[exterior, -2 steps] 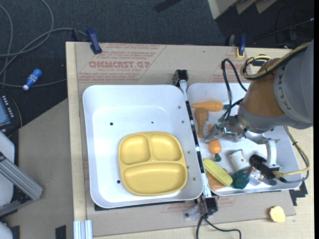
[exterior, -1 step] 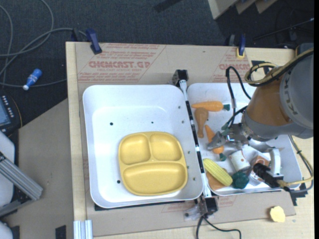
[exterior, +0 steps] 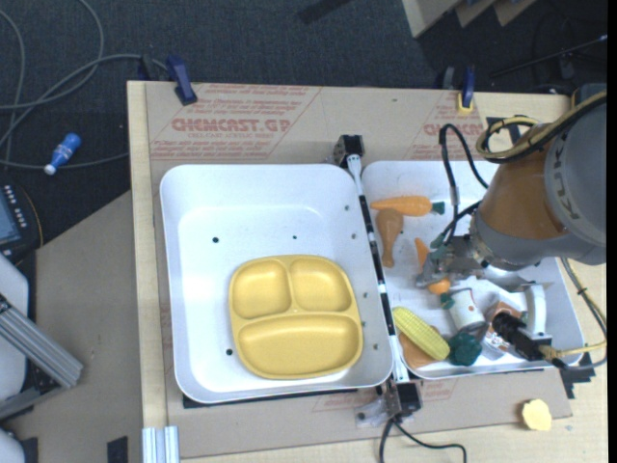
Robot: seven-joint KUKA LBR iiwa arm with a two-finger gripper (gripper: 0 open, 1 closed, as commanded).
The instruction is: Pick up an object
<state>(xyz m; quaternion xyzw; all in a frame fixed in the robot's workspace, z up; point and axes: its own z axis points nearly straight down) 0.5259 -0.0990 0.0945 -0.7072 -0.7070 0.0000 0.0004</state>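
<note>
My gripper (exterior: 437,270) is low in the right bin (exterior: 405,174), near its middle, at the end of the grey and orange arm. A small orange piece (exterior: 440,286) lies right under it, and whether it is held I cannot see. A carrot (exterior: 400,204) with a green tip lies at the back of this bin. An orange cone-shaped piece (exterior: 388,230) lies by the left wall, with another small orange bit (exterior: 421,251) beside it. A corn cob (exterior: 421,331), a white cylinder (exterior: 461,307) and a green object (exterior: 466,347) lie near the front.
The left bin (exterior: 193,201) holds a yellow divided plate (exterior: 294,314). A black clamp (exterior: 349,147) sits where the bins meet at the back. A yellow lump (exterior: 536,414) lies on the bench in front of the right bin. Cables loop behind the arm.
</note>
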